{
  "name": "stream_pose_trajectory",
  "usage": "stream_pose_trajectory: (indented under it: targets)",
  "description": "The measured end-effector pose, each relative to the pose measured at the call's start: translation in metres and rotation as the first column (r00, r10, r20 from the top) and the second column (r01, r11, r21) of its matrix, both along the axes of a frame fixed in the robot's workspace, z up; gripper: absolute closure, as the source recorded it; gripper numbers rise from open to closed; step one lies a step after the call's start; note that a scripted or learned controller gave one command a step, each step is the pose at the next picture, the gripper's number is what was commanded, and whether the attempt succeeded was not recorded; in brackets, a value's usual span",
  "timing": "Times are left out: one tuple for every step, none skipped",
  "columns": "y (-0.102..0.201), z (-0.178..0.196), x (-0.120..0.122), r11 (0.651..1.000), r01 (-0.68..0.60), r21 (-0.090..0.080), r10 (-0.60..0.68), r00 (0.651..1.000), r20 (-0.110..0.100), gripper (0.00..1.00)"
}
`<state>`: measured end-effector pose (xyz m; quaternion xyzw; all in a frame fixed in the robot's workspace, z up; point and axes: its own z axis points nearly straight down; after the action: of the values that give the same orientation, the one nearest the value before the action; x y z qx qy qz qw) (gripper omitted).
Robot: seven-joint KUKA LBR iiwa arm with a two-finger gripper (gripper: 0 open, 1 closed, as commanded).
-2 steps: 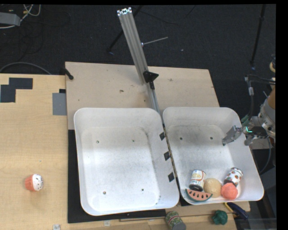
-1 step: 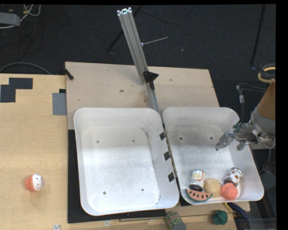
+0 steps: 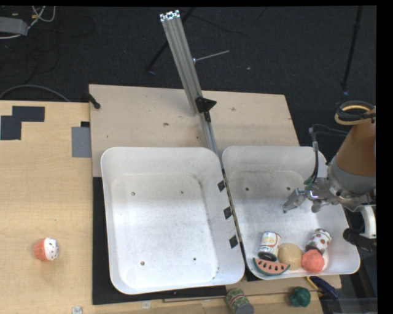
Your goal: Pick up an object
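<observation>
Where bench (image 3: 153, 116) meets dark floor (image 3: 276, 49), cables (image 3: 37, 18)

Robotics lab, test bench setup. Plywood board (image 3: 184, 116) carries two white bins (image 3: 116, 184) side by side, divided by aluminium rail (image 3: 184, 55) on slanted mount. Industrial arm (image 3: 356, 159) (grey, orange band) enters at right. Black floor (image 3: 276, 49) with loose cables (image 3: 37, 15) and stand legs. Toy props (image 3: 288, 252) heaped in right bin. Wood-pattern panel (image 3: 37, 184) at left bears black and grey marker patches.

The arm (image 3: 356, 156) is cut off at the right edge; its claw (image 3: 299, 199) looks blurred.
</observation>
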<state>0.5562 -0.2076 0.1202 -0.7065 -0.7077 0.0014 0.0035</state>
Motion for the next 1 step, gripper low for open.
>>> stream_pose_trajectory:
  targets:
    - [0.0006,-0.0288,0.0006,1.0,0.001,-0.003,-0.001,1.0,0.006,0.0]
